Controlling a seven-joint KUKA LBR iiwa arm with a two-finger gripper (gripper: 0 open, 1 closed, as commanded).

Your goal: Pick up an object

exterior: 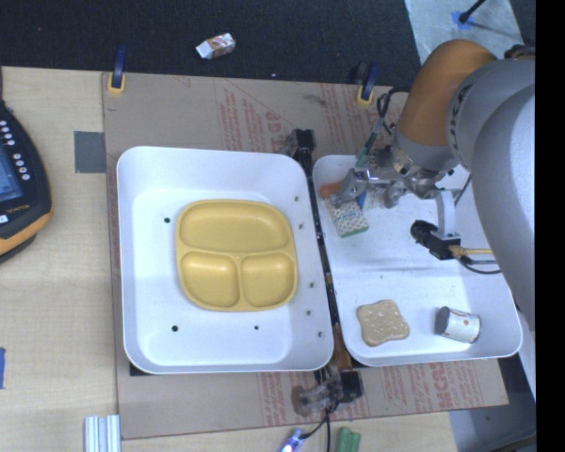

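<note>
Bumpy tan square (383, 322), yellow tray (235, 224) (three-welled)

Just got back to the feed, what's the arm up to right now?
The arm's claw sits in the far left corner of the right bin, right at a small patterned packet. A tan biscuit and a small cylinder lie near the front. The left bin holds a yellow divided plate.

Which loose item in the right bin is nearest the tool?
The small green-patterned packet, just below the tool in the right bin's far left corner; the tan biscuit and white cylinder lie along the near edge.
</note>
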